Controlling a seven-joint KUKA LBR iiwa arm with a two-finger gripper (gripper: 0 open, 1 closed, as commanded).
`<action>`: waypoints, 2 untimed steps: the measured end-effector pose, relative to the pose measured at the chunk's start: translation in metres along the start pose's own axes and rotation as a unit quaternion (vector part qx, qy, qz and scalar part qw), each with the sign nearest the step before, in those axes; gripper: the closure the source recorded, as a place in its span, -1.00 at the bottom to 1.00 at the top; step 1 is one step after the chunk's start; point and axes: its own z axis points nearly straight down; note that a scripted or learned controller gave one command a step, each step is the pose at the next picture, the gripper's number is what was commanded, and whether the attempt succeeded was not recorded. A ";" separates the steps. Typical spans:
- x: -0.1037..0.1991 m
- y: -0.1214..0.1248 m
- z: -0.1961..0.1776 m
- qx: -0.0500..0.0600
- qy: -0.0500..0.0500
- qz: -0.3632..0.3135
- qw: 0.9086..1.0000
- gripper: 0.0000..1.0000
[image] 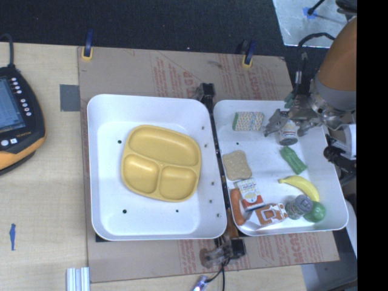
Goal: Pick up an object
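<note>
Objects are lying loose in the right-hand shallow white bin (339,180), likely to suit top-down picking, while the end effector (290,126) is hovering, fingers spread, holding nothing, above a small silvery cylinder (288,139).

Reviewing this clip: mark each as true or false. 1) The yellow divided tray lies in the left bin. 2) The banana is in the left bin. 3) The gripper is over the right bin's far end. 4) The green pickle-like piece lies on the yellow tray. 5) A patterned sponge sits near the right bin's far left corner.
1) True: the yellow tray lies in the left bin.
2) False: the banana is in the right bin.
3) True: the gripper is there.
4) False: the green piece lies in the right bin.
5) True: the sponge sits there.
</note>
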 end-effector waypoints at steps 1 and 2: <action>-0.030 0.013 0.019 -0.001 -0.001 0.001 1.000 -1.00; -0.041 0.012 0.037 0.001 -0.001 0.000 1.000 -1.00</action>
